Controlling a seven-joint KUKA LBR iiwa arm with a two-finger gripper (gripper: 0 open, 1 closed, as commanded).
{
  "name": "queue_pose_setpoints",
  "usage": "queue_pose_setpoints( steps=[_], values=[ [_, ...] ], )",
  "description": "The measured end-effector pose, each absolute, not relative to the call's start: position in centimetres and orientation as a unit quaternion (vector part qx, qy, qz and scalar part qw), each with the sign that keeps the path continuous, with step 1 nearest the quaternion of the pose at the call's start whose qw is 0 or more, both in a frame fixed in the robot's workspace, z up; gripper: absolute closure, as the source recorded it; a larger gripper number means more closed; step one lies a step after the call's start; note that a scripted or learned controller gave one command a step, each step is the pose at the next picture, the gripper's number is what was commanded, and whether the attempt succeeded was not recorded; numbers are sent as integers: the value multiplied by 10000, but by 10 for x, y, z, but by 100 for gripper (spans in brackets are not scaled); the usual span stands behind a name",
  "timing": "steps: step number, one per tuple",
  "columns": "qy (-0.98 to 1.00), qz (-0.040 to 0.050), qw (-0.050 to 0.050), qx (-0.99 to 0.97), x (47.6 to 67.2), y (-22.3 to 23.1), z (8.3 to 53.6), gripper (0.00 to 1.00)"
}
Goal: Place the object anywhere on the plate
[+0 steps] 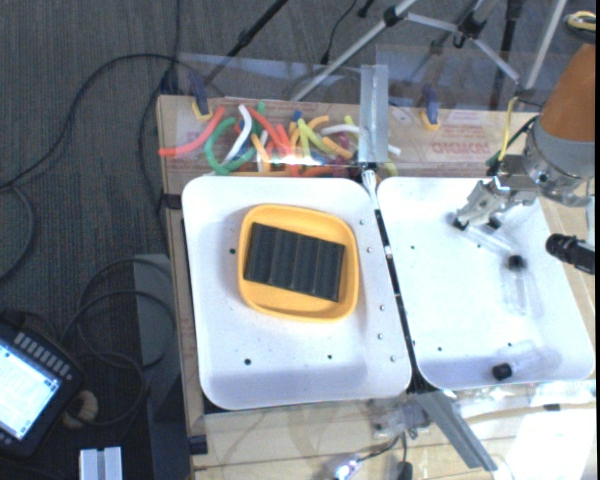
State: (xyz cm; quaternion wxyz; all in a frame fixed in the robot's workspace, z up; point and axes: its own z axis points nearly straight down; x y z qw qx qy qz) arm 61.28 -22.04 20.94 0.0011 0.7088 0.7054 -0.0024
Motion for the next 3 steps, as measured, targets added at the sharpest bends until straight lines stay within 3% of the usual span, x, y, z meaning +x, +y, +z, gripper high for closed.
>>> queue_pose_setpoints(
  steps=[1,2,3],
  values=[
    [7672,-2,-13,6414,553,-139,160,100],
    [7976,-4,0,6032,564,-79,183,100],
    [7976,-2,-3,6032,564,-79,183,0]
  ],
)
